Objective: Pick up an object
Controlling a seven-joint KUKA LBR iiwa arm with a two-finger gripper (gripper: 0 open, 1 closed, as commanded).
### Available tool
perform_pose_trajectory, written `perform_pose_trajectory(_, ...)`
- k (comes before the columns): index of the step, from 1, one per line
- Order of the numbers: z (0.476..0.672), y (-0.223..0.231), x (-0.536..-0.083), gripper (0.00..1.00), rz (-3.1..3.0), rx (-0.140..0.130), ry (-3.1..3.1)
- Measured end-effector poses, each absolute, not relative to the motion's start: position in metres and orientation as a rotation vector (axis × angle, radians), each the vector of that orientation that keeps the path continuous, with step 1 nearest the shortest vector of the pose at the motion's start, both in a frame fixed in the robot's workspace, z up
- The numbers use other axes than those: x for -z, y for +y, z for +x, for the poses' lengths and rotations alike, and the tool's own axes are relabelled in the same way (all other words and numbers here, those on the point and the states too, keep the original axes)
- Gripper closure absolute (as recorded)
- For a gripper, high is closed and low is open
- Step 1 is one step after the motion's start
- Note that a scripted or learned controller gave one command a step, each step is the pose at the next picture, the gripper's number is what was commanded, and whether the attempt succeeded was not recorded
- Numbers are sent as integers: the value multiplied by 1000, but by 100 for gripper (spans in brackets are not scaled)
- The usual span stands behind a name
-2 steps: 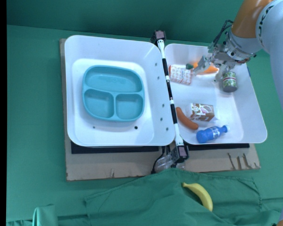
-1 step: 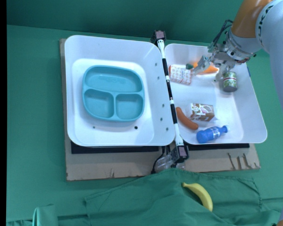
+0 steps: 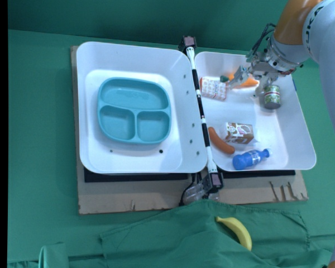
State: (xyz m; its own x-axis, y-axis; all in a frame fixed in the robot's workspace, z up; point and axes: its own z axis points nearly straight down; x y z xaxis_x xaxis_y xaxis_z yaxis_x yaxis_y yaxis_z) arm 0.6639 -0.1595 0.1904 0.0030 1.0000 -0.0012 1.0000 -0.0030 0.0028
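Green cloth covers the bench under two glossy white bins (image 3: 301, 144). Over the right bin's far end the gripper (image 3: 255, 80) hangs with its fingers spread, nothing between them, above a smooth orange carrot (image 3: 247, 83) and beside a small round jar (image 3: 272, 96).

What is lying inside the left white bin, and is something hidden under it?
Inside the left bin lies one teal divided plate with three compartments, flat near the middle. The bin floor around it shows a few small dark dots. Whatever is under the plate is covered and cannot be seen.
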Motion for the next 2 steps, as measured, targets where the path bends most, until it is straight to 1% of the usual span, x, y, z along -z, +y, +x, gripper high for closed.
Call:
perform_pose_trajectory(1, 664, -160, -190, 0, 2223, -2, 2216)
perform_pose_trajectory(2, 694, -179, -182, 0, 2249, 45, 2259)
